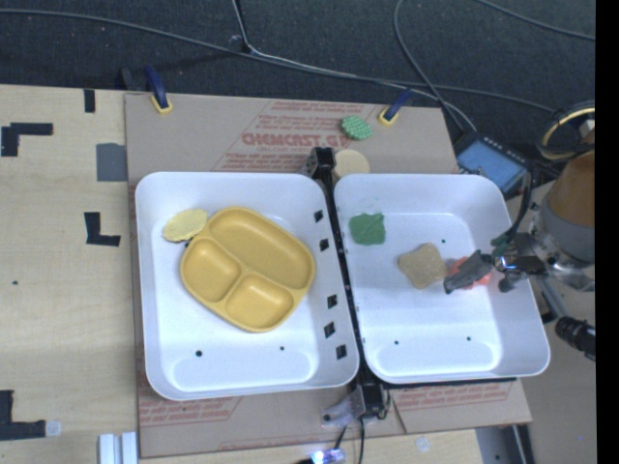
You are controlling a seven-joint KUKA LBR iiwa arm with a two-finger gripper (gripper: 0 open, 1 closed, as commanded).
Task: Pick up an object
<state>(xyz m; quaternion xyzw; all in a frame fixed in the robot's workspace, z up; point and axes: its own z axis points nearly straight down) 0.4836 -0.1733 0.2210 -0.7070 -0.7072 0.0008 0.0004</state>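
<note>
In the right bin (484, 356) lie a flat green piece (367, 228) near the back left and a tan, sponge-like piece (421, 265) near the middle. My gripper (467, 273) reaches in low from the right, its dark and red tip just to the right of the tan piece, close to it or touching it. Nothing is seen held in it. The left bin (232, 365) holds a yellow divided plate (247, 267) and a pale yellow wavy piece (184, 224) at the plate's back left corner.
Behind the bins, on the cardboard, lie a green textured piece (355, 127) and a pale round piece (351, 162). A black divider (338, 278) runs between the bins. Cables cross the dark floor at the back, and a blue box (493, 162) sits at the right.
</note>
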